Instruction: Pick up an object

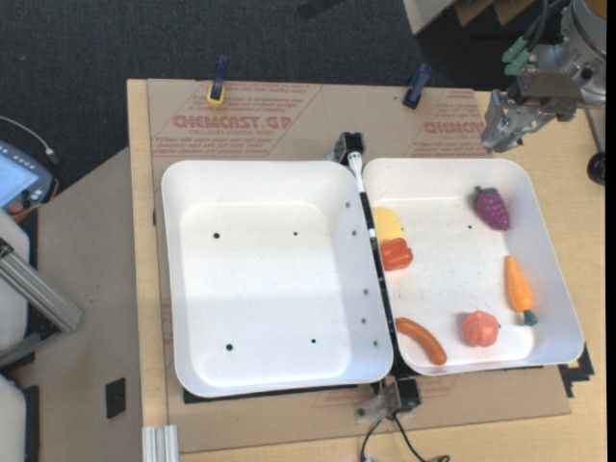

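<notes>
Nothing picked yet: my gripper (502,133) hangs above the right bin (452,186), grip state unclear; grapes (492,208) nearest.

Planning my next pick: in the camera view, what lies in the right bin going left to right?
Yellow toy and red pepper at the divider, sausage, strawberry, grapes, carrot.

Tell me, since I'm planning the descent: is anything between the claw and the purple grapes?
Nothing visible. The claw hangs beyond the right bin's far rim, and the grapes lie just inside it, apart from the other toys.
</notes>
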`<state>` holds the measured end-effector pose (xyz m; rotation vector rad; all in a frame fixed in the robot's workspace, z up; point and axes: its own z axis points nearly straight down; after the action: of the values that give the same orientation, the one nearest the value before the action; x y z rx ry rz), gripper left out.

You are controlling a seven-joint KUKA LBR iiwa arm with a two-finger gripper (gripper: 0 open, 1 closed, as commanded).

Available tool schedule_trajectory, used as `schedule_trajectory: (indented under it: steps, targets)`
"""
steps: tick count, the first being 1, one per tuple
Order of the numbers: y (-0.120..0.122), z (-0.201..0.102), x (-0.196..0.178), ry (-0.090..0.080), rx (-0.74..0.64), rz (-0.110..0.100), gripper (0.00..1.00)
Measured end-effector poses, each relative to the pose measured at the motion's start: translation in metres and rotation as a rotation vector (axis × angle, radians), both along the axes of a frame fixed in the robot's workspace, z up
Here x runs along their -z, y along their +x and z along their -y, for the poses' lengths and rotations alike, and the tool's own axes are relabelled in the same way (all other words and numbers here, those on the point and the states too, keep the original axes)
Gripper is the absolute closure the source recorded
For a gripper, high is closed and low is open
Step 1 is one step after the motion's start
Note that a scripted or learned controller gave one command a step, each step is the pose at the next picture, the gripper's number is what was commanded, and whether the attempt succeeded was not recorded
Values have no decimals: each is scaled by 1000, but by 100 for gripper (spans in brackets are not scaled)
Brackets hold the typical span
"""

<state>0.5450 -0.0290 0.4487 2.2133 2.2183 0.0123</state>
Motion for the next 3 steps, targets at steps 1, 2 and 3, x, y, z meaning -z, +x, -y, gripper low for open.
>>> schedule_trajectory:
  steps: [1,2,3]
  targets:
    - [-29,-34,-93,2,-3,3,100]
    - [-28,-32,-98,-1,1,-5,100]
    - [-27,-32,-108,-2,0,0,100]
